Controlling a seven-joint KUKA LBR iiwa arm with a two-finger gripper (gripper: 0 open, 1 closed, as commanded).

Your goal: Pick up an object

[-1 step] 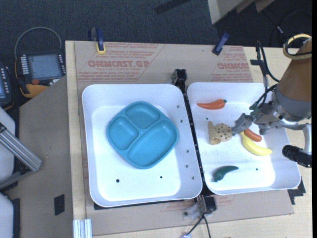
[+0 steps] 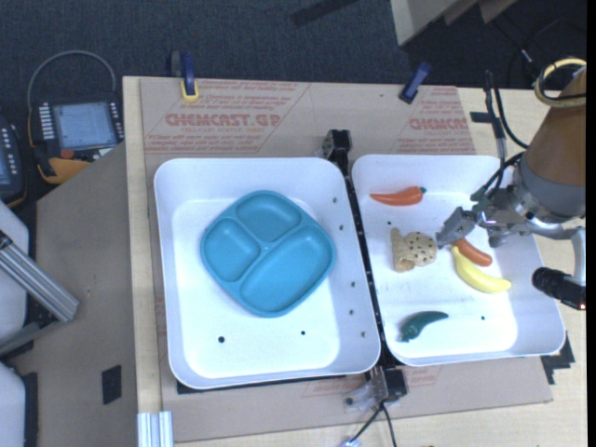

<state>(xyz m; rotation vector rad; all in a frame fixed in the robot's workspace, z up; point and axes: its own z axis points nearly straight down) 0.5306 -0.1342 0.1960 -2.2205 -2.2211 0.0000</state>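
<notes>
over the right bin (image 2: 521, 338) the gripper (image 2: 463, 227) is hovering, its grip impossible to tell, approaching the red sausage (image 2: 474, 251); next it is needing to descend.

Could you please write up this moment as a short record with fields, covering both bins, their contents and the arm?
left bin: holds a blue divided plate
right bin: holds five small items
red pepper: near the bin's far edge
tan holed piece: middle of the bin
banana: right of the tan piece
red-orange item: touching the banana's upper side
dark green pepper: near the bin's front edge
end effector: low over the right bin, beside the red-orange item
grasp: nothing visibly held
</notes>
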